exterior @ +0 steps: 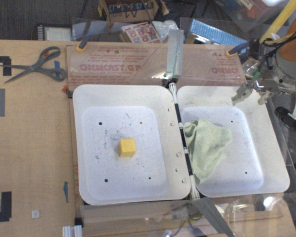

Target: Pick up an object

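A small yellow cube [128,147] lies near the middle of the left bin [89,102]. A crumpled pale green cloth [206,145] rests in the right bin [271,172], bunched against its left wall. My gripper [250,95] hangs over the right bin's far right corner, well up and right of the cloth. Its two fingers stand apart, open, with nothing between them.
Scissors [40,67] with red and blue handles lie on the bench at the far left. A clear plastic sheet [118,65] and clutter of boxes and cables sit behind the bins. A metal divider [175,58] runs back from between the bins.
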Robot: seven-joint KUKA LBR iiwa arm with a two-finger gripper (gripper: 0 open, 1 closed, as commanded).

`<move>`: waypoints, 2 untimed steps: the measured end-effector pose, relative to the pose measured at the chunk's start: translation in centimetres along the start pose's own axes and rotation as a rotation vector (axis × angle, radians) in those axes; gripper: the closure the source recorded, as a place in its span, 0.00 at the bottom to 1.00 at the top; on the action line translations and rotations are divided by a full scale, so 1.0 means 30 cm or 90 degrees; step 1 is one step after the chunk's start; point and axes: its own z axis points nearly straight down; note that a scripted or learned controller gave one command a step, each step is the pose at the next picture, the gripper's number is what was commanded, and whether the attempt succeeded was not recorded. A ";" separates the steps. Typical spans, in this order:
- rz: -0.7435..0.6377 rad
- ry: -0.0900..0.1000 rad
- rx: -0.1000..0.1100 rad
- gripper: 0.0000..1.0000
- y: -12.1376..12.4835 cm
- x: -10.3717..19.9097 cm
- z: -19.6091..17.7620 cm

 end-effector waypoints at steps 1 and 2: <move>-0.111 0.000 0.000 0.00 -0.246 0.079 0.196; -0.068 -0.002 -0.008 0.00 -0.036 0.242 0.385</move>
